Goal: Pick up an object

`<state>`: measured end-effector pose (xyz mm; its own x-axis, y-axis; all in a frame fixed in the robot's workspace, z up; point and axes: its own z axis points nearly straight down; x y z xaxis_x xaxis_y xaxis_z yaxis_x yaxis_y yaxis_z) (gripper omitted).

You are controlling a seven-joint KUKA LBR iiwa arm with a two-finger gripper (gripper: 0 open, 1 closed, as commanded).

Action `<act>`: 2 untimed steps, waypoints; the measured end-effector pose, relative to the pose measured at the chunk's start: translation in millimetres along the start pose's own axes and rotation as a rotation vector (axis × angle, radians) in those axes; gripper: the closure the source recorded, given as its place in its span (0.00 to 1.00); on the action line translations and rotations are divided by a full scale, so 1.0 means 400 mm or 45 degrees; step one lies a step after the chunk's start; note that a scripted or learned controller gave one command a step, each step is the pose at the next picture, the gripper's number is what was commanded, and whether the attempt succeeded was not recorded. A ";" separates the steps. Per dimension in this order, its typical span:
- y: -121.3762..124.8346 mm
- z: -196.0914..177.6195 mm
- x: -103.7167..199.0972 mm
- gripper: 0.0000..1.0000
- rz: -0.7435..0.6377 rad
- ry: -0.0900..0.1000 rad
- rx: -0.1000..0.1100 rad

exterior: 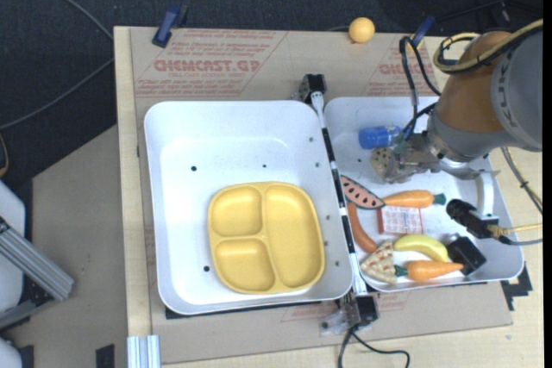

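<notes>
The gripper (404,161) is down in the upper part of the right white bin (509,258), at the end of the grey arm with its orange band (467,95); whether it is open or closed cannot be told from this angle. It sits just beside a small tan speckled round object (380,158), and a blue cylindrical bottle (376,137) lies near it toward the bin's far wall. Closer to the camera in the same bin lie an orange toy carrot (409,199), a watermelon slice (362,193), a pink sausage (360,230), a red-and-white packet (401,221), a yellow banana (420,246) and a second carrot (434,271). The left white bin (172,142) holds a yellow three-compartment plastic plate (266,235). A small orange ball (361,29) rests on the counter (216,65) beyond the bins.
</notes>
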<state>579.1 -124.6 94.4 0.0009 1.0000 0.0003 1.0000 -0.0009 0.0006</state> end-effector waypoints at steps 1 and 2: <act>0.000 0.000 0.000 0.00 0.000 0.000 0.001; -0.109 0.026 -0.006 0.00 0.000 0.000 0.003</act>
<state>535.4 -126.9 84.1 0.0009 1.0000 0.0006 1.0000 -0.0009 -0.0017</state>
